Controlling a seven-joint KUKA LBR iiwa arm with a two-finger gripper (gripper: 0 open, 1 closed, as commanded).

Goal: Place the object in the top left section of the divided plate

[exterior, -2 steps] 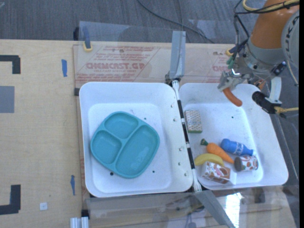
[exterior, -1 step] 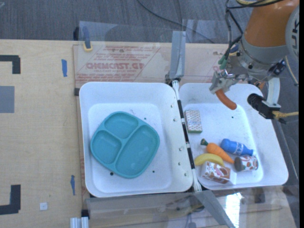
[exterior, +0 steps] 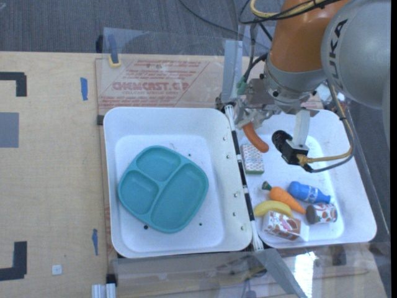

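Observation:
A teal divided plate (exterior: pixel 162 188) lies in the left white bin (exterior: pixel 124 129), rotated so its two small sections face up and left. My gripper (exterior: pixel 253 121) hangs over the top left corner of the right bin (exterior: pixel 356 219), just right of the wall between the bins. A small orange-red sausage (exterior: pixel 255 138) sticks out slantwise below the gripper, its upper end between the fingers (exterior: pixel 243 118), which are shut on it. The sausage is well to the right of the plate and apart from it.
In the right bin lie a pink-and-green patterned block (exterior: pixel 253 159), a carrot (exterior: pixel 285 197), a blue bottle (exterior: pixel 308 192), a banana (exterior: pixel 272 208), a small can (exterior: pixel 321 213) and a printed box (exterior: pixel 282 226). A black fitting with a yellow cable (exterior: pixel 286 148) hangs beside the gripper.

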